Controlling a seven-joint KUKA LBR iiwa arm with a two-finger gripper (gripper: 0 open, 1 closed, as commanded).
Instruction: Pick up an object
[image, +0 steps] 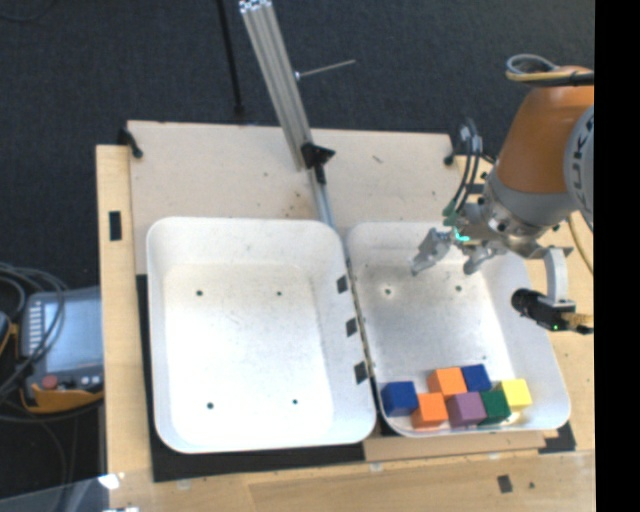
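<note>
Several small coloured blocks lie clustered at the near end of the right bin (400, 262): a blue block (399, 397), two orange blocks (449, 381) (431, 408), a second blue block (476, 377), a purple block (466, 408), a green block (495, 405) and a yellow block (516, 393). My gripper (447, 256) hangs over the far end of that bin, well away from the blocks. Its two fingers are spread apart with nothing between them.
The left bin (250, 330) sits beside the right one, with black clips along the shared wall. A slanted aluminium bar (285, 90) rises from the bench behind the bins. A grey controller box (60, 340) with cables lies at the far left.
</note>
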